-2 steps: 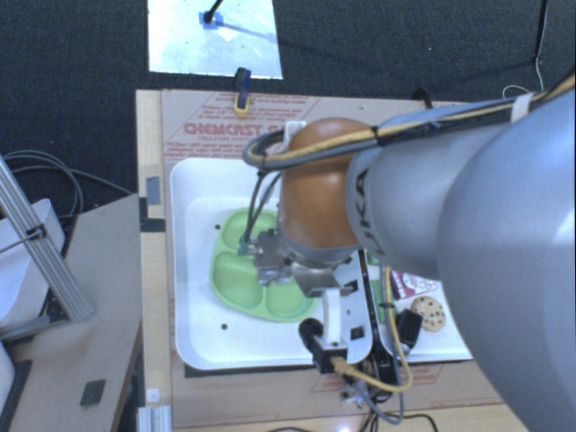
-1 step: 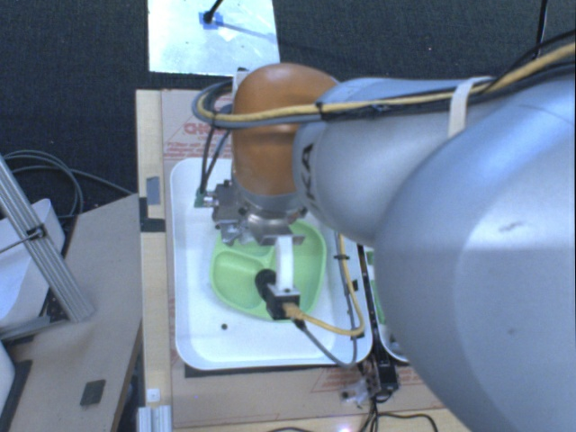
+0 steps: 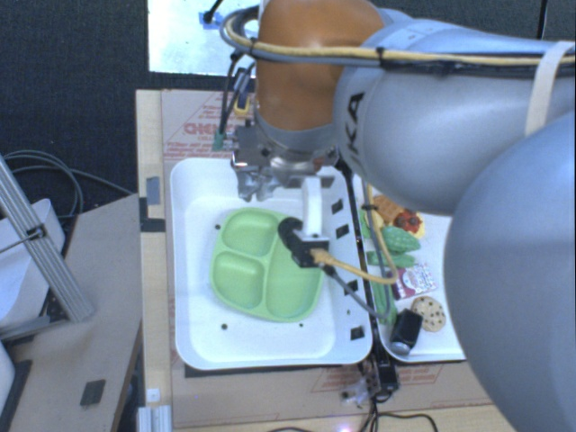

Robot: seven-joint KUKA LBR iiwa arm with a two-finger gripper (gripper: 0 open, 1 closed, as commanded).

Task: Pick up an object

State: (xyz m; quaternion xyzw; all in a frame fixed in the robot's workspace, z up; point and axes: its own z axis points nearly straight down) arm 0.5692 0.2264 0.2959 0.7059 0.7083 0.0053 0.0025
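Note:
A light green divided plate (image 3: 261, 268) lies in the middle of the left white bin (image 3: 193, 241). My gripper (image 3: 256, 185) hangs over the far part of that bin, just above the plate's far rim. The wrist and the orange band above hide much of it. I see nothing held in it. The big grey arm covers most of the right bin (image 3: 441, 354).
The right bin's visible strip holds several small things: an orange and red toy food piece (image 3: 396, 212), a green leafy piece (image 3: 400, 239), a printed card (image 3: 416, 280), a cookie (image 3: 431, 313) and a black object (image 3: 404, 329). Cardboard (image 3: 193, 124) lies under the bins.

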